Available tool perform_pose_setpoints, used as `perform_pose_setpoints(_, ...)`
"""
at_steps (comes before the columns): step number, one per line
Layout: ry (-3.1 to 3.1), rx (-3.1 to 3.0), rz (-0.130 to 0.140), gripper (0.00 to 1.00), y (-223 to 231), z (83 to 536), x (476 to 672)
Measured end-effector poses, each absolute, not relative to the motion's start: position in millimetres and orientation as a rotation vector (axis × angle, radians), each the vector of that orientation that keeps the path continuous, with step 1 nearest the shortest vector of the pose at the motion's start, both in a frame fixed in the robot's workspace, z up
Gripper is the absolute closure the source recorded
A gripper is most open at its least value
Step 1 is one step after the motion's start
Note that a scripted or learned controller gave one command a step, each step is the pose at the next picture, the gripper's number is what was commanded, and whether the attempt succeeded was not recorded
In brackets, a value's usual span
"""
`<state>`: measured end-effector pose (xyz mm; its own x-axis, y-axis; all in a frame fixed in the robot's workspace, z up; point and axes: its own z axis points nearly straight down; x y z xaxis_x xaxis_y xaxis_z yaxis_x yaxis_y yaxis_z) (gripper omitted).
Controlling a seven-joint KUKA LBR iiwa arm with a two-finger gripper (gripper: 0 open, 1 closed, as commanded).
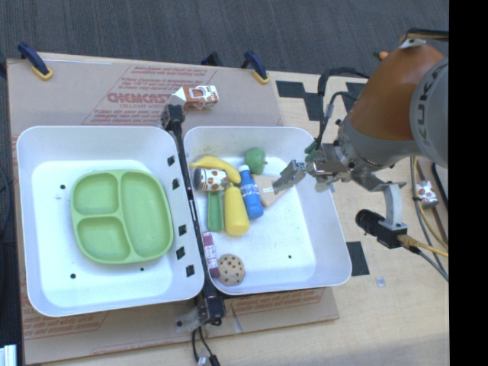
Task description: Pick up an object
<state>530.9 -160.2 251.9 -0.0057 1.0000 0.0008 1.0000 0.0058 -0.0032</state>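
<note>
From above, the gripper (288, 175) hangs over the right bin (324, 239) near its back-right corner; how wide it stands I cannot tell. The nearest object, the blue bottle (250, 193), lies just to its left, long axis running front to back, crowded against the yellow bottle (235, 213) and banana (214, 164).

the grey arm reaches in from the right, its gripper (288, 175) angled down-left.

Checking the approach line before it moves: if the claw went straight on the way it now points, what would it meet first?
Probably the blue bottle: the claw points left and slightly down toward it in the right bin. Its height above the bin is unclear.
</note>
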Motion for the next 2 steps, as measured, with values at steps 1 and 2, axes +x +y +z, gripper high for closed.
perform_pose_setpoints(1,-2.224,-2.209,0.005,0.00,-153,111,486.5)
perform_pose_setpoints(2,-2.230,-2.205,0.005,1.00,-153,122,487.9)
